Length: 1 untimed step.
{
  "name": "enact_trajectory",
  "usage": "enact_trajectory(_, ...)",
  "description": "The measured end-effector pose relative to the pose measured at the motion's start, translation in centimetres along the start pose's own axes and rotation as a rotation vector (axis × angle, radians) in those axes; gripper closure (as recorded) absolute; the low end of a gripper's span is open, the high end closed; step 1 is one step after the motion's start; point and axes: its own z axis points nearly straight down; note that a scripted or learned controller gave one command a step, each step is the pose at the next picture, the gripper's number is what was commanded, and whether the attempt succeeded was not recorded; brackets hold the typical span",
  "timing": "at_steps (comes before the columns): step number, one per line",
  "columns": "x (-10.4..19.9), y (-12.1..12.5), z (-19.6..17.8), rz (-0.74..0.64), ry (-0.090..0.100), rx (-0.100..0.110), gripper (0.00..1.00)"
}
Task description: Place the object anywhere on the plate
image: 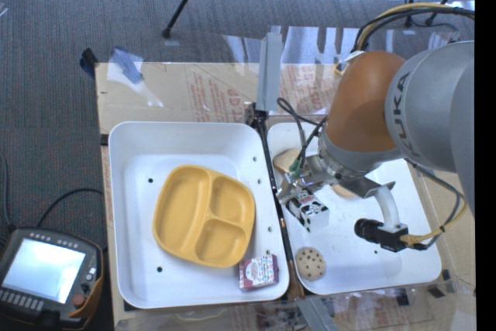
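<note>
A yellow three-compartment plate [204, 215] lies in the left white bin [132, 143]. My gripper [304, 207] hangs low over the left side of the right bin [411, 260], just right of the divider between the bins. The wrist covers what lies under the gripper. A round speckled cookie [311, 263] lies on the right bin's floor, in front of the gripper. A tan flat piece [284, 160] shows behind the gripper, partly hidden by the arm.
A small pink packet [258, 271] lies in the left bin, at the plate's front right corner. Another tan piece [346, 191] peeks out under the wrist. A black cable plug [380, 233] hangs from the arm over the right bin. A teach pendant [46, 271] sits on the floor at left.
</note>
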Motion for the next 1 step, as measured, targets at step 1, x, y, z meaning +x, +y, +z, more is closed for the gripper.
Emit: enact_trajectory(1,7.21,-1.42,0.25,-0.111,0.0,0.006,1.0)
